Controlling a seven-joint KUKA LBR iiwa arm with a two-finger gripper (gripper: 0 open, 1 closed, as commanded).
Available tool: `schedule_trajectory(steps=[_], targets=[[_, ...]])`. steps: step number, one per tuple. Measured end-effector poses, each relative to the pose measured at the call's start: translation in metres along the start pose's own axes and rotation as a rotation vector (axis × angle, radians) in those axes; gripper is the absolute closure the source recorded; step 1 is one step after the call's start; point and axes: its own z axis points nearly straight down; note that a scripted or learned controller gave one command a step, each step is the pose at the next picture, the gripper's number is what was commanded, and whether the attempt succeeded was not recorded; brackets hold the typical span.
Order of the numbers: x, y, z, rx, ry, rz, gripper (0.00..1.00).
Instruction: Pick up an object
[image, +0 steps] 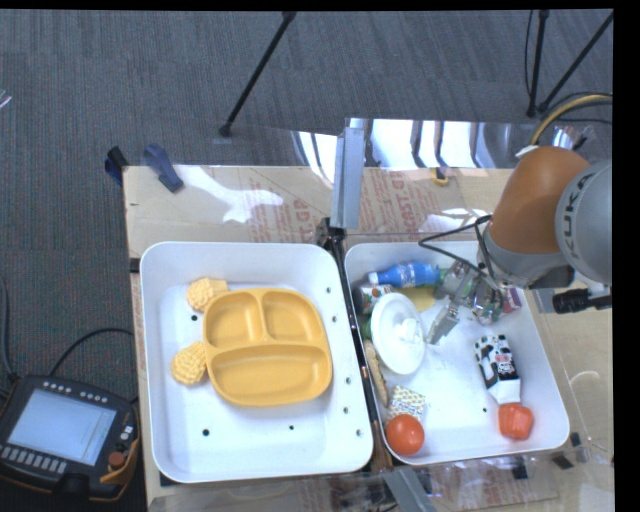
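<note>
Gripper (452, 305) beside cow-print carton (497, 362)

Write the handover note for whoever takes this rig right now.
End effector: low in the right bin, beside the white lid; nothing seen between its fingers.
Right bin holds: blue bottle, white lid, milk carton, two orange-red balls, a small patterned packet.
Left bin holds: yellow divided plate and two waffle pieces at its left edge.
Done: arm is over the right bin's clutter.
Left: grasp one object and lift it.
</note>
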Motion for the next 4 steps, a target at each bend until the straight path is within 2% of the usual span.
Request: schedule_trajectory(steps=[1,2,3,4], targets=[[0.069,0.018,0.000,-0.001,-0.005,0.028,0.00],[-0.001,0.014,-0.009,-0.002,-0.010,0.066,0.00],[0.010,0.025,-0.006,0.003,-0.016,0.126,0.00],[0.012,0.023,-0.006,0.000,-0.016,0.174,0.00]])
